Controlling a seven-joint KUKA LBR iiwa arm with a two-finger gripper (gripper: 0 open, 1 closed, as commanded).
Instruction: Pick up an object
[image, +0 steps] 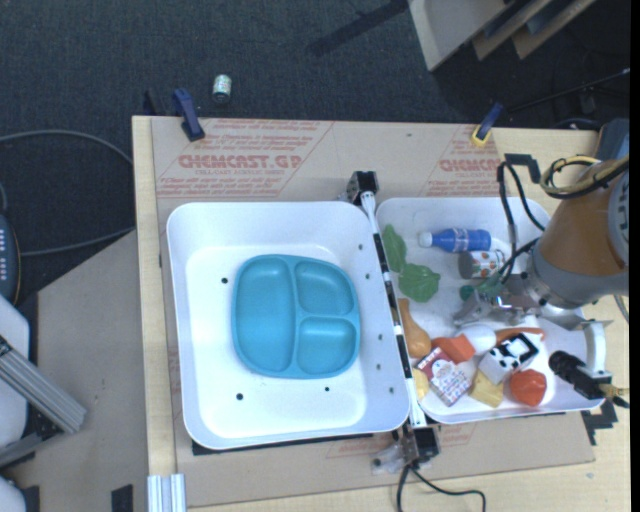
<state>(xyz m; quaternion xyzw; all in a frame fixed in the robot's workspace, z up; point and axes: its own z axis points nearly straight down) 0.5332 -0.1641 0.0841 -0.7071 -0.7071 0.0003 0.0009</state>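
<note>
Overhead view of 2 white bins on a bench.
Gripper (488, 300) low in the right bin (440, 212) among toy food (455, 350) and a blue bottle (458, 239); finger state impossible to tell.

Smooth white plastic bins (200, 300) with a soft sheen, glossy blue plastic divided plate (295, 315), matt brown cardboard sheet (300, 150) printed in red, pale wood-look worktop (140, 400), dark rough carpet floor (70, 60) — arm's orange band (585, 235) smooth, semi-gloss.
</note>
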